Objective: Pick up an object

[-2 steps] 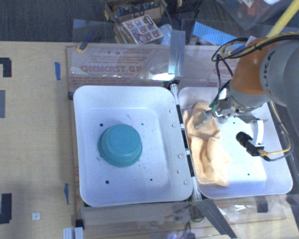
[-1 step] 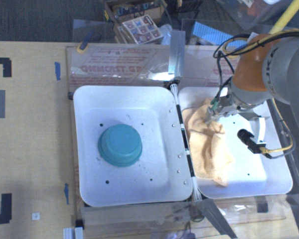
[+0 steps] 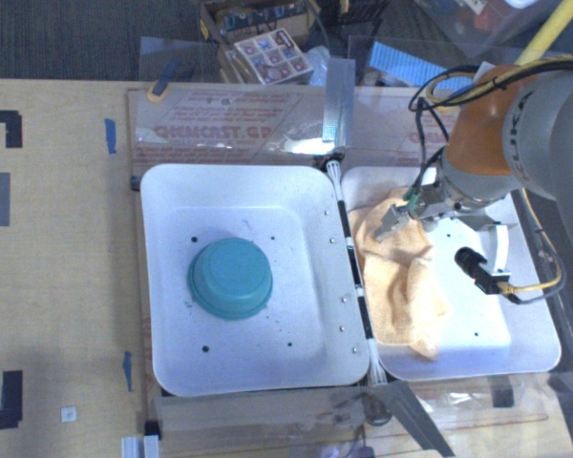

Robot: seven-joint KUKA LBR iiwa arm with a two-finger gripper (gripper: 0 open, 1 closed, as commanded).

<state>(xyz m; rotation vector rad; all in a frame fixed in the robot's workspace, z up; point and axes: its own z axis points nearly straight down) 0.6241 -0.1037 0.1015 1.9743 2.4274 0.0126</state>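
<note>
A crumpled pale yellow cloth (image 3: 401,284) lies along the left side of the right bin (image 3: 516,342). A teal bowl (image 3: 231,277) sits upside down in the middle of the left bin (image 3: 172,198). My gripper (image 3: 395,221) reaches in from the right and hangs low over the upper end of the cloth, near the bin's back left corner. Whether it touches the cloth is unclear from this angle.
The two white bins share a raised divider (image 3: 349,256). A cardboard flap under clear plastic (image 3: 229,122) lies behind the bins. Boxes and clutter (image 3: 267,51) stand beyond the bench. The wooden benchtop (image 3: 57,256) spreads out to the left.
</note>
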